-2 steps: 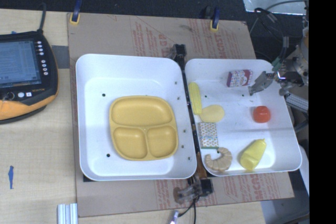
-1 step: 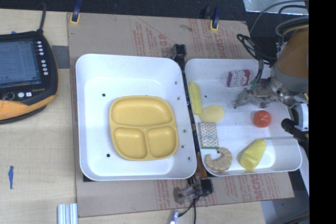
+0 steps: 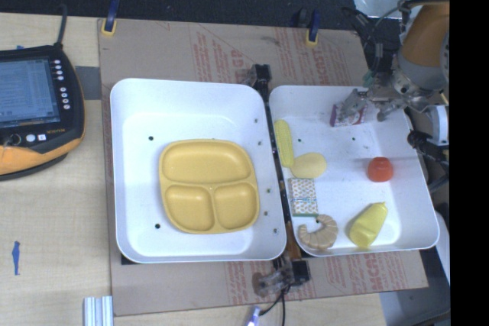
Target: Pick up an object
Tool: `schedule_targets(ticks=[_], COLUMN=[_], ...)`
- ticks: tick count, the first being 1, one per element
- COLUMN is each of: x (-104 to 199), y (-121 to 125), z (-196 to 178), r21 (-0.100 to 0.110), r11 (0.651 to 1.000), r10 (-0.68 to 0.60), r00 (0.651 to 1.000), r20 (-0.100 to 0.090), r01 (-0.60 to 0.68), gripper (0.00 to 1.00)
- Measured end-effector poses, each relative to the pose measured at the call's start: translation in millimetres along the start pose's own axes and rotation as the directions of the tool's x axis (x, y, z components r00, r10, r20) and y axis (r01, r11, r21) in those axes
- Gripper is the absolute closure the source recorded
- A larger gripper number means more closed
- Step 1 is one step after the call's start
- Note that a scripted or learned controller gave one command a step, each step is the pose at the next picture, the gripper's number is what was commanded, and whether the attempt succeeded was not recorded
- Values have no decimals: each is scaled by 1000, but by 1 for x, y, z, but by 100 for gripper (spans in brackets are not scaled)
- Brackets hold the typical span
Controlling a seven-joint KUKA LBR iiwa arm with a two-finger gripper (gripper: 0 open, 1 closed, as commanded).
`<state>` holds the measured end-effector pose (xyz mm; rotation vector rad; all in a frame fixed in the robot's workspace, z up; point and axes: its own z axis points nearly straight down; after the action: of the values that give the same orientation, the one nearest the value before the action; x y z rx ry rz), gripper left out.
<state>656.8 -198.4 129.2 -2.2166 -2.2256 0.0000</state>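
Observation:
The right bin (image 3: 412, 240) holds several toys: a yellow corn cob (image 3: 284, 143), a pale yellow oval piece (image 3: 309, 165), a patterned flat packet (image 3: 303, 196), a tan croissant-like piece (image 3: 318, 232), a yellow bottle-shaped piece (image 3: 367, 224) and a red ball (image 3: 380, 169). A small purple-and-white item (image 3: 344, 115) lies or hangs at the bin's far side. My gripper (image 3: 372, 101) is over that far right part of the bin, right beside the purple item. Whether it touches the item is unclear.
The left bin (image 3: 137, 111) carries a yellow three-compartment plate (image 3: 208, 185). A tablet controller (image 3: 34, 107) rests on the bench at far left. Clamps sit on the cardboard's far edge. Cables hang by the arm at upper right.

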Motion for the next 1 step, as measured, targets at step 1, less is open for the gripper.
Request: schedule_targets(ticks=[1], x=[42], y=[0], z=[-16], r21=[3], r11=[1000], r10=[0], r00=[1000], r20=[-1], r01=[0], gripper=[0])
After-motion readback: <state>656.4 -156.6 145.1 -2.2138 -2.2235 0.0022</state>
